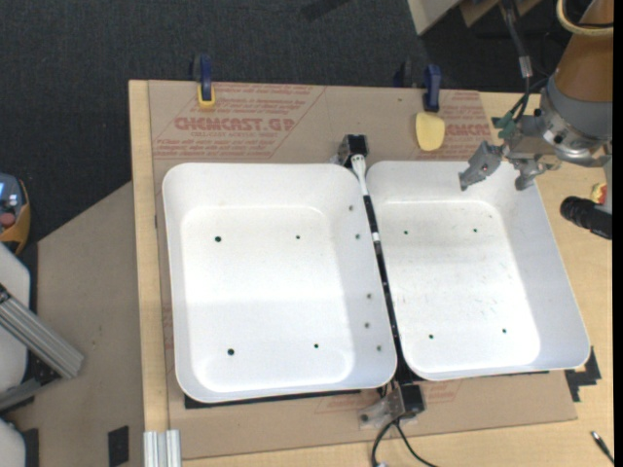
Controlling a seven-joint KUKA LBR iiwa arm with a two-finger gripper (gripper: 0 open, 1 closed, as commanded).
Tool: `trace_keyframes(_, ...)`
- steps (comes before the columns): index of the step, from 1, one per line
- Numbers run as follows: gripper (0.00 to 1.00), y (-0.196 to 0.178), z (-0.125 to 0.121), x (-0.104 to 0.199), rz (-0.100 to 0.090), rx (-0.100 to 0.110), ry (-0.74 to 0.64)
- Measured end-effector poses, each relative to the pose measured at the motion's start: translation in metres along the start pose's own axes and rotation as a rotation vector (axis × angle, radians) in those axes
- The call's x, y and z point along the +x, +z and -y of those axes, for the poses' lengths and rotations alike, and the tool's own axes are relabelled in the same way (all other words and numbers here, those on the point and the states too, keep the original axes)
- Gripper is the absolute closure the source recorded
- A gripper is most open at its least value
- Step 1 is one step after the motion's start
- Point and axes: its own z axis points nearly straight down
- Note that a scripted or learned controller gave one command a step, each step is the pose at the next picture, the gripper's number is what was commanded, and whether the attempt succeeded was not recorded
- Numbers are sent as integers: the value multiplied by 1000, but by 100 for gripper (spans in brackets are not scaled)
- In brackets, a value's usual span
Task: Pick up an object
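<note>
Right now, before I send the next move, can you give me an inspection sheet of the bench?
Surface: brown board printed with red lettering, bearing two shallow white bins, left and right.
Job's things: pale yellow rounded object on the board behind the right bin.
Clutter: two blue-and-yellow clamps at the board's far edge.
Grippers: claw over the right bin's far rim, holding nothing.
Cables: black cable between the bins.
Surroundings: dark carpet.

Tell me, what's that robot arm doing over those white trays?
The robot arm's gripper hangs over the far edge of the right bin, with nothing between its fingers. It is meant to pick something up. A small yellow object lies on the board behind the bins, outside them. The left bin sits alongside.
</note>
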Motion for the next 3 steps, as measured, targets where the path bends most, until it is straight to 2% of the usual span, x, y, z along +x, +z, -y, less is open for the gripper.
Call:
trace_keyframes(1,0,138,18,-52,-2,16,6)
trace_keyframes(2,100,118,12,-50,1,-2,2)
trace_keyframes(3,100,14,-19,-52,5,-14,-2)
